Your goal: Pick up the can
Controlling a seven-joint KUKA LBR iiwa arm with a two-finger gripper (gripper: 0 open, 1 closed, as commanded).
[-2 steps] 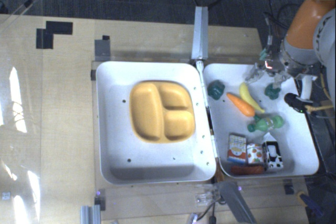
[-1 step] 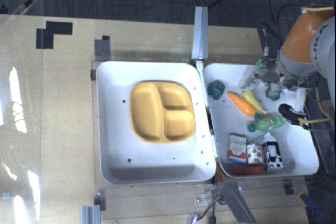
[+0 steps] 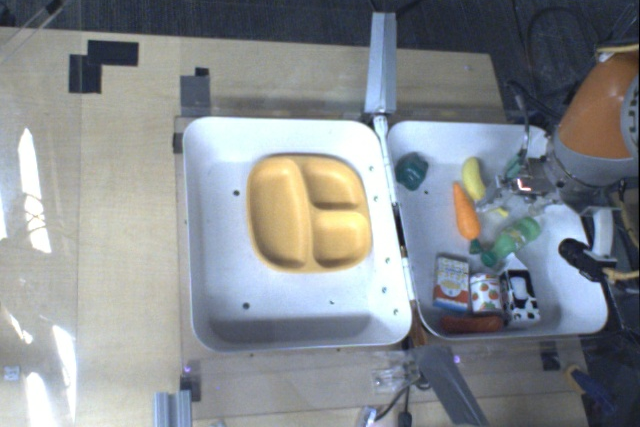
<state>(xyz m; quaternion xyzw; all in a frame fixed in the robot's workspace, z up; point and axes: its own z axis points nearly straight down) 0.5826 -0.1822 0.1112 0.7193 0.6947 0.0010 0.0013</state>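
gripper (image 3: 519,183): hanging over the far-right part of the right bin (image 3: 592,313), w/ a small red light glowing on it
grip state: can't tell how wide it's sitting, too blurry; not seeing anything held in it
arm (image 3: 600,120): coming in from the right edge, orange band showing
just beside gripper: yellow banana-ish thing (image 3: 472,178) and orange carrot (image 3: 465,211) lying to its left, green bottle (image 3: 512,239) lying below it in the pic
can (image 3: 452,281): sitting in the near-left part of the right bin, well apart from the gripper
can axis: looking like it's lying on its side, long axis running approx far-to-near, grey end pointing twd the far side
can neighbours: small orange/white carton (image 3: 486,293) touching on its right, black & white box (image 3: 519,297) past that, red sausage thing (image 3: 470,323) lying across just below
teal lump (image 3: 411,171): sitting alone in the far-left corner
left bin (image 3: 215,215): holding a yellow divided tray (image 3: 308,212) approx mid-bin
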